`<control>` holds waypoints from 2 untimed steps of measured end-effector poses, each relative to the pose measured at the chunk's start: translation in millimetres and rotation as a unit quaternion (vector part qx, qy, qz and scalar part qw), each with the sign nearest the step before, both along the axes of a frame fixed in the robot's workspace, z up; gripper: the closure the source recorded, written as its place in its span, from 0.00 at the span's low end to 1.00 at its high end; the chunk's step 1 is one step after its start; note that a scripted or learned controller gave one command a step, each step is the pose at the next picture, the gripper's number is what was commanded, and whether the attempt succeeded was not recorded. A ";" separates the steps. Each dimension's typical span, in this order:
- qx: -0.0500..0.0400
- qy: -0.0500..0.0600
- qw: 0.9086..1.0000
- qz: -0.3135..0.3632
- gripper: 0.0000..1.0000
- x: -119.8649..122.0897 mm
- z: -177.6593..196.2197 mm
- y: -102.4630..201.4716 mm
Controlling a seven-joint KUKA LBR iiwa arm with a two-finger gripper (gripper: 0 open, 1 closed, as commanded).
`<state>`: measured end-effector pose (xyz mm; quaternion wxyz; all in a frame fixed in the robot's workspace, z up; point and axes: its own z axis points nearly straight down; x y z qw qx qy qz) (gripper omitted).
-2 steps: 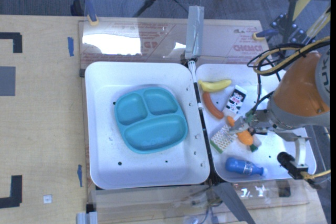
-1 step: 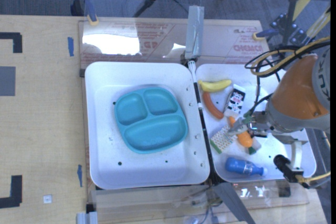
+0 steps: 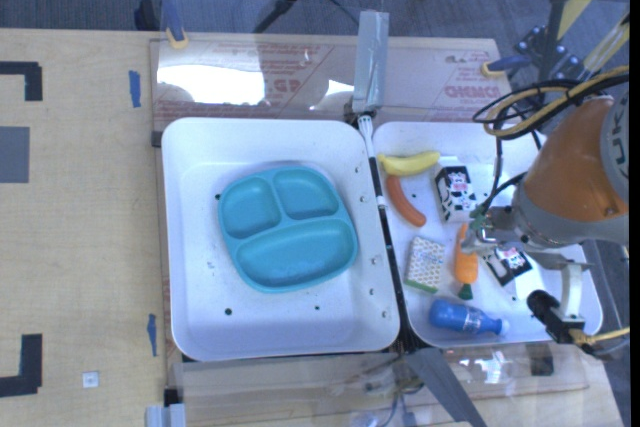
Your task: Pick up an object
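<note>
End effector point(image 3: 484, 233) hangs low over the right bin point(image 3: 590, 300), its tip just beside the carrot point(image 3: 465, 260); whether it is spread cannot be told. Left bin point(image 3: 190, 215) holds a blue plate point(image 3: 288, 227).

1. The table point(image 3: 70, 215) is pale wood with black and blue tape marks.
2. Two white bins lie on it: left bin point(image 3: 190, 215), right bin point(image 3: 585, 310).
3. Behind them, seemingly a clear sheet point(image 3: 240, 75).
</note>
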<state>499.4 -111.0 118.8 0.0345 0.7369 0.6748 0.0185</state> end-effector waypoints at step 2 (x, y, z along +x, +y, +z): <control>0.006 0.025 0.995 0.098 0.00 -11.7 -25.4 16.9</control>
